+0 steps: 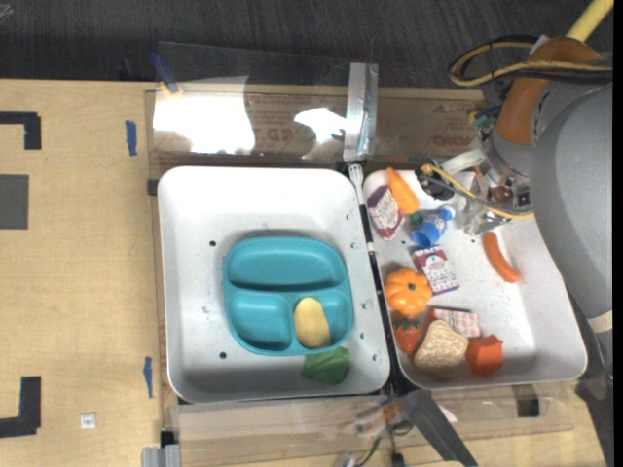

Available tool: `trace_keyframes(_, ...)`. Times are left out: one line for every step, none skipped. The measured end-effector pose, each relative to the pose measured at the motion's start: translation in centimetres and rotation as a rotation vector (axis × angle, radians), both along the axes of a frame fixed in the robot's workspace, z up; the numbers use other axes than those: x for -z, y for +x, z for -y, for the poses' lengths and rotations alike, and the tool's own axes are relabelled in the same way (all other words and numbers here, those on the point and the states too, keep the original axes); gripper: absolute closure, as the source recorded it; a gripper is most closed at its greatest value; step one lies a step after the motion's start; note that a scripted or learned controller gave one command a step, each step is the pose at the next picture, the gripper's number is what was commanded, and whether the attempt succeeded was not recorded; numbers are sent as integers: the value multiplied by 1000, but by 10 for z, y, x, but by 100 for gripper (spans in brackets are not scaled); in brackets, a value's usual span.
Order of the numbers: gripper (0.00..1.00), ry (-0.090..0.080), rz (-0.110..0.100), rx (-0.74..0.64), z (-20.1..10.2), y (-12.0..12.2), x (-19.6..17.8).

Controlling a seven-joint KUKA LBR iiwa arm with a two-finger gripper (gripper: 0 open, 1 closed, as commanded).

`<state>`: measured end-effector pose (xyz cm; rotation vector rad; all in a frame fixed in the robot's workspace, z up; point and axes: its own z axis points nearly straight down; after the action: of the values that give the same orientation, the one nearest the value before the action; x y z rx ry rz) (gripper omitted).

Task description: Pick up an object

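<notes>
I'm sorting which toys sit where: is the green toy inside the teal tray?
No, the green toy lies on the left bin's floor just outside the teal tray's near edge, below the yellow toy.

Glossy white plastic bins [185, 261]; smooth teal plastic tray [282, 266]; matt wooden bench [68, 290].

Two bins side by side on desk [68, 261]. Left bin [185, 222] holds a divided tray [282, 266] at centre; a potato [311, 322] sits in the tray's 5 o'clock compartment, a leafy vegetable [327, 365] just outside the tray at 6. Right bin [545, 319]: carrot [401, 191] at 11, carton [384, 212] beside it, sausage [501, 258] at 3, pumpkin [407, 293] at 9, bread slice [441, 346] at 6, block [484, 354] right of it.
</notes>
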<state>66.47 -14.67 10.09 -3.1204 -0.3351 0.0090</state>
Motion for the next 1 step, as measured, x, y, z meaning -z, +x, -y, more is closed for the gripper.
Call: trace_keyframes(100, 1, -4, -3, 0, 0, -7)
